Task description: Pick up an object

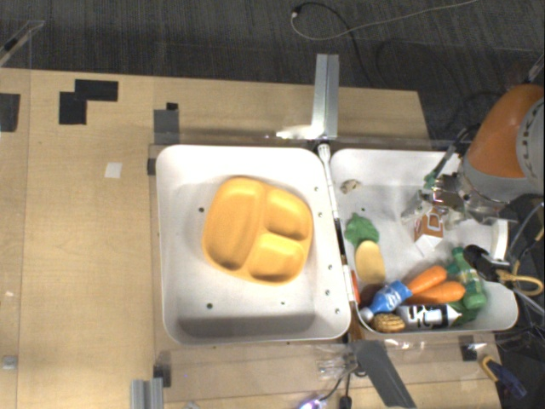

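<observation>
Grey arm with orange band [509,135] reaching in from the right, two-finger gripper [436,201] lowered over the right shallow white bin [383,170], grip unreadable, small brown-and-white packet [428,227] just below the fingertips.

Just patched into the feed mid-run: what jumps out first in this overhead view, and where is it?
The big yellow-orange divided tray dominates, lying alone in the left bin. Next comes the bright clutter crowded along the near edge of the right bin: two orange carrots, a pale yellow piece, a green piece and a blue-and-white item. The arm's hand is over that bin's far right side.
</observation>
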Motion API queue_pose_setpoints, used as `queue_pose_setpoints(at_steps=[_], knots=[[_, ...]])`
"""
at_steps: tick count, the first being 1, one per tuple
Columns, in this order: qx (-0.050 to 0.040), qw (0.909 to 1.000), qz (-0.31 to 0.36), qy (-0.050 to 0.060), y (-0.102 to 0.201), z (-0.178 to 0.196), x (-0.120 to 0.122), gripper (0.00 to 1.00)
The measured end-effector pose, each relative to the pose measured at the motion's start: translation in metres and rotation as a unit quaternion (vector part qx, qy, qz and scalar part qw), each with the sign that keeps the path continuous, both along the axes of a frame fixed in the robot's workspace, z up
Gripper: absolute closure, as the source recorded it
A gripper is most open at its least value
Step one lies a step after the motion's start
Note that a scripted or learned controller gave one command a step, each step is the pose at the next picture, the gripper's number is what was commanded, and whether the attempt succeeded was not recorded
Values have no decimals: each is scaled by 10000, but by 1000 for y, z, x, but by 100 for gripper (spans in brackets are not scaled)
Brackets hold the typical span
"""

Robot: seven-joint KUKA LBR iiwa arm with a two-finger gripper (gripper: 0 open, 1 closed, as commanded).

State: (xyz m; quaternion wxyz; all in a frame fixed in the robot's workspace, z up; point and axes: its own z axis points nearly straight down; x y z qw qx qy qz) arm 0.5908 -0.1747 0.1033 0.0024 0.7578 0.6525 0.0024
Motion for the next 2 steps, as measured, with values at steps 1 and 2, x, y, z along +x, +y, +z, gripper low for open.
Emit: queue_pose_setpoints(at_steps=[1,2], knots=[[0,10000,2,-28,1,12,2,100],[3,9998,204,-1,90,124,53,100]])
